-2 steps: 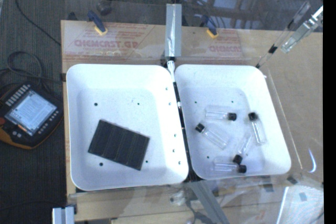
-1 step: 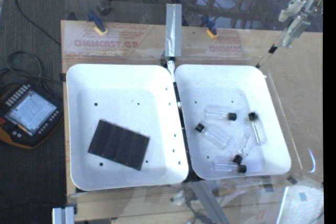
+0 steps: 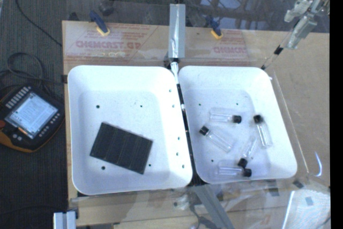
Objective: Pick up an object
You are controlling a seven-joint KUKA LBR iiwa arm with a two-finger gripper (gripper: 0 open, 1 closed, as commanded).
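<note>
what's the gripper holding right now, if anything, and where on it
Nothing. The gripper hangs outside the bins, past the right bin's far corner, with nothing between its fingers. The vials lie untouched in that bin.

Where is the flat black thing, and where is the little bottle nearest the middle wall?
Flat black panel [image 3: 121, 147], camera view, left bin: centre of its top face.
Little clear bottle [image 3: 216, 137], camera view, right bin: its clear body, just beyond the black cap.

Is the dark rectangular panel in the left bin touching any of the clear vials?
Apart. The camera view shows the dark rectangular panel alone in the left white bin, the clear black-capped vials across the divider.
</note>
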